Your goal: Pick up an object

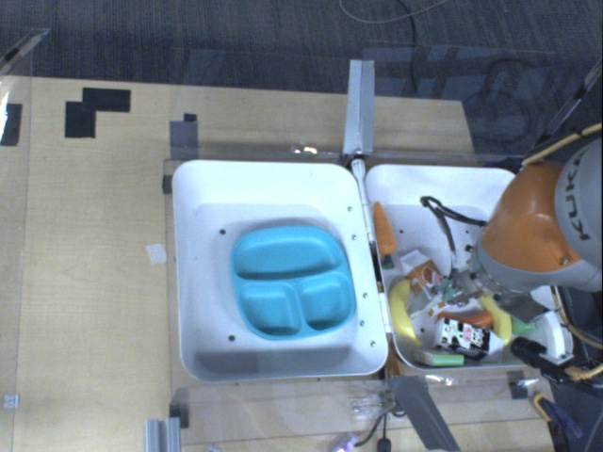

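Reaching into the right-hand bin (415, 191) from the right, the grey arm with its orange band (529, 224) is hanging low over a heap of small objects.

The gripper (452, 288) is sitting down among the clutter, just above a yellow banana-like piece (403, 311) and a black-and-white box (464, 335), with a green marker-shaped item (441, 357) lying near the bin's front wall and an orange carrot-like piece (382, 230) resting against the left wall; the wrist is hiding the tips, so whether the fingers are apart or closed cannot be told. In the left-hand bin (203, 196) a blue divided tray (290, 281) is lying flat, well apart from the arm.
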